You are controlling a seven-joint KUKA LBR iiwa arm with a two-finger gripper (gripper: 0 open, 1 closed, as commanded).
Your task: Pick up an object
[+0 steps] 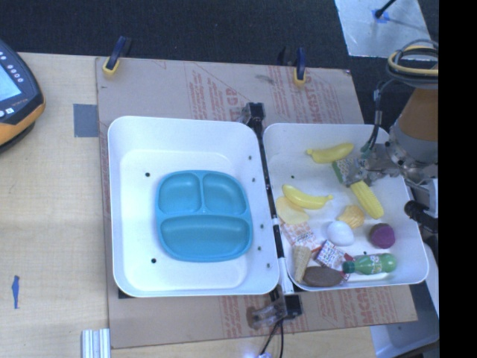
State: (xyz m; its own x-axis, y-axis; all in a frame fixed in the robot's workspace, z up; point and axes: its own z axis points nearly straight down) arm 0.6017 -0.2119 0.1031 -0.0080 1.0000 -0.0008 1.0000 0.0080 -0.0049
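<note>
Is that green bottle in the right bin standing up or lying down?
Lying down. The green bottle rests on its side along the right bin's near wall, its long axis running left to right, beside the brown piece.

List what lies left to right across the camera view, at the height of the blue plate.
Left bin → blue divided plate → yellow banana → white egg → purple ball.

A blue tray (203, 216) sits in the left bin (127, 200); toy food crowds the right bin (287, 144), where the gripper (365, 168) reaches in.
</note>
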